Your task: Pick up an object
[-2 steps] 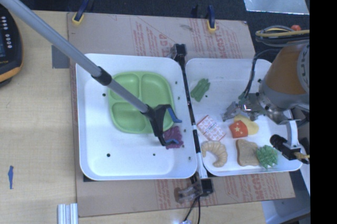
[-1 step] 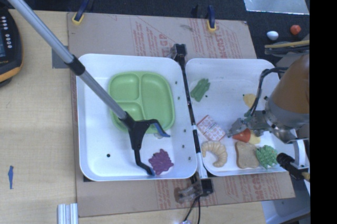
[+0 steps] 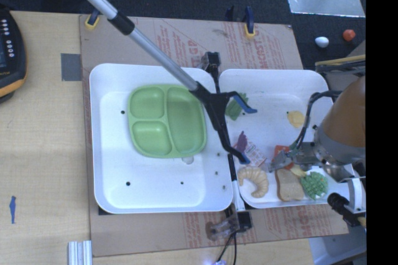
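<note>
Your pincer (image 3: 281, 161) hangs over the right bin's (image 3: 273, 80) near edge — grip state unclear. Take the croissant (image 3: 255, 180) — light, stiff, slick — across its middle.

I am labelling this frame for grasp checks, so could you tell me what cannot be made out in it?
- Gripper, camera view: the arm's wrist covers most of it, so its state and whether it holds anything are unclear.
- Small red item beside it: too small to identify.
- Slice of bread and green broccoli-like piece: partly covered by the arm.
- Right bin: its right side is hidden by the arm.
</note>
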`<action>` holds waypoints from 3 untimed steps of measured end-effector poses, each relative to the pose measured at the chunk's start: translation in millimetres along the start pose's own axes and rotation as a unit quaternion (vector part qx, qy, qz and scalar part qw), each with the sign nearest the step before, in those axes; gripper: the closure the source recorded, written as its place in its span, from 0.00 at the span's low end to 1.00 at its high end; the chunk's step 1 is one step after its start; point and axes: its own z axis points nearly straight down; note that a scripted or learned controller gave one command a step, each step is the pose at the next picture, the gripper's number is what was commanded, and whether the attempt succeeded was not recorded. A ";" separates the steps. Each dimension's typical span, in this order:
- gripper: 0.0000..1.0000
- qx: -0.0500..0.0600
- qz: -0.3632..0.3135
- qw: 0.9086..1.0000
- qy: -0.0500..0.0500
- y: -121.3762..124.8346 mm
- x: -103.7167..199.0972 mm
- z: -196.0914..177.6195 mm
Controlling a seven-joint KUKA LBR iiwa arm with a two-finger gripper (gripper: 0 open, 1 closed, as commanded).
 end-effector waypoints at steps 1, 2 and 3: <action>0.00 -0.001 -0.003 1.000 0.000 26.8 35.2 0.1; 1.00 -0.001 -0.001 1.000 -0.001 25.6 31.5 -10.9; 1.00 -0.004 0.000 1.000 -0.001 38.0 25.1 -97.3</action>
